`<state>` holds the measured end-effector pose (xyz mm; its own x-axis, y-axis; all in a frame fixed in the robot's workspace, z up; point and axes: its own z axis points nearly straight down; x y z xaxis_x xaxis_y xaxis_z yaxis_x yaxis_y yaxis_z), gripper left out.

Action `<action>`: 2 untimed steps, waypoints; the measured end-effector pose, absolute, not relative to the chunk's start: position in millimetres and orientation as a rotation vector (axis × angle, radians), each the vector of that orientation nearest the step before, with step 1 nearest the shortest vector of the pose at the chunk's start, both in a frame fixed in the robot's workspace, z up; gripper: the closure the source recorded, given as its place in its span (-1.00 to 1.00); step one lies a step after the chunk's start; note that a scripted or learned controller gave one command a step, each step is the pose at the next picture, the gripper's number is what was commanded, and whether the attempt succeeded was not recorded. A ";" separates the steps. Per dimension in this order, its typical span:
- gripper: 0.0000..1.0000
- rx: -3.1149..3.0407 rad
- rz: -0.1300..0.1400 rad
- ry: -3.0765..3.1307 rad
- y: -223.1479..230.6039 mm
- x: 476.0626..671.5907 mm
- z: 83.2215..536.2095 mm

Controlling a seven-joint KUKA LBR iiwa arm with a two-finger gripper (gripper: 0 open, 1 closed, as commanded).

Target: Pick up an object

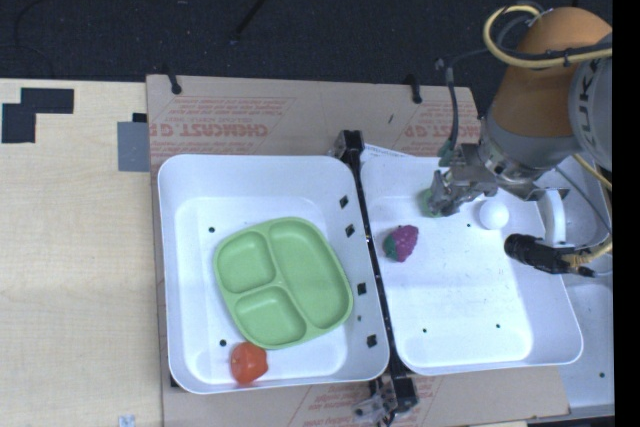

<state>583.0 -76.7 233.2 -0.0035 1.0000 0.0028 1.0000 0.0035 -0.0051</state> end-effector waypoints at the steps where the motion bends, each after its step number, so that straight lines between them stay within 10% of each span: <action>1: 1.00 -2.213 0.004 -2.221 -27.2 559.5 225.6; 2: 1.00 -2.214 0.004 -2.221 16.3 549.8 218.5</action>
